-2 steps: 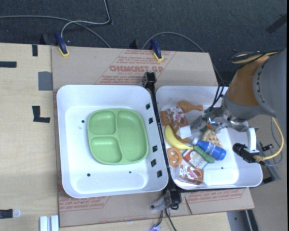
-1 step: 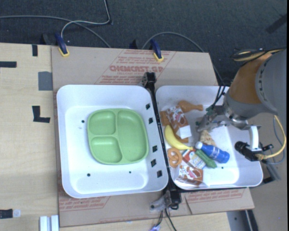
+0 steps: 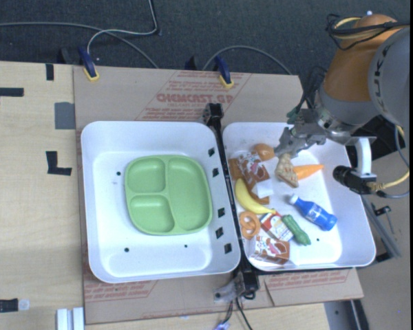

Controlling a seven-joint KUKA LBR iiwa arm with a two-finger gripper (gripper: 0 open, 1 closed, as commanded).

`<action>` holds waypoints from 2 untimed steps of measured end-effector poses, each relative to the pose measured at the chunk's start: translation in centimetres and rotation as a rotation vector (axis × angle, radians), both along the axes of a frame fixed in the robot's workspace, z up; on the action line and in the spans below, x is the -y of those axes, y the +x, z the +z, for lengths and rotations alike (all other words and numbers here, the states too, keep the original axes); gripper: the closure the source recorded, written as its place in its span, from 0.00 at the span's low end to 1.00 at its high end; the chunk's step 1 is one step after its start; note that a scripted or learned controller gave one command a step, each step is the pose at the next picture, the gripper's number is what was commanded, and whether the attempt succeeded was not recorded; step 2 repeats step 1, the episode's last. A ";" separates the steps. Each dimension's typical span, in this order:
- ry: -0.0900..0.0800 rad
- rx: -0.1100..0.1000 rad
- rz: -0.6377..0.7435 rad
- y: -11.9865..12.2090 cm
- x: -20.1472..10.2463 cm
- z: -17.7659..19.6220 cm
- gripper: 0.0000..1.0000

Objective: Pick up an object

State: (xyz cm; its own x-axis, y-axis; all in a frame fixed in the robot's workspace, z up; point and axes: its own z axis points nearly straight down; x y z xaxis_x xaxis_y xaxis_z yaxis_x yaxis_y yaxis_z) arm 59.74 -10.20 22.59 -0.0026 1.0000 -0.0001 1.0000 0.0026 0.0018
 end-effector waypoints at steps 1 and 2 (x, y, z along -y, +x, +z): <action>0.000 -0.004 0.000 -0.5 -5.9 -1.1 1.00; 0.000 -0.004 0.000 -0.5 -5.9 -1.1 1.00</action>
